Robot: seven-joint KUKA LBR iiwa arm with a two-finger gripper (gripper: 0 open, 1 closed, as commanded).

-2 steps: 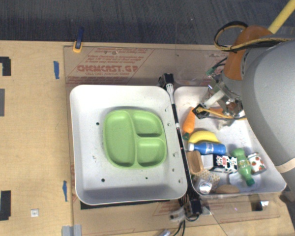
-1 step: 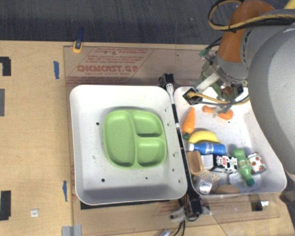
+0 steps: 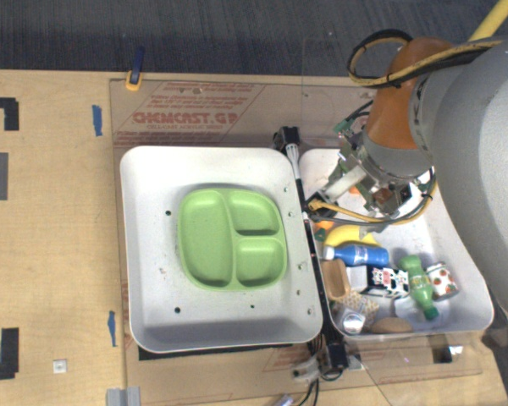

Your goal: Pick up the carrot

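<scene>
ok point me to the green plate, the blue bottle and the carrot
green plate (image 3: 205, 235): camera view, its large left compartment
blue bottle (image 3: 356, 254): camera view, middle of its body
carrot (image 3: 323, 224): camera view, the orange bit showing under the gripper

A green divided plate (image 3: 233, 237) is lying in the middle of the left white bin (image 3: 144, 227), at the frame's centre. In the right white bin (image 3: 467, 288), toward the lower right, a yellow banana (image 3: 349, 234) is resting just above a blue bottle (image 3: 356, 254). Below these, a black-and-white carton (image 3: 388, 281) is sitting beside a green bottle (image 3: 420, 286). A silver can (image 3: 353, 320) is lying at the bin's lower edge. Both bins are sitting on the cardboard-covered table (image 3: 59, 227), which is carrying blue tape marks (image 3: 96, 120) at upper left.
</scene>
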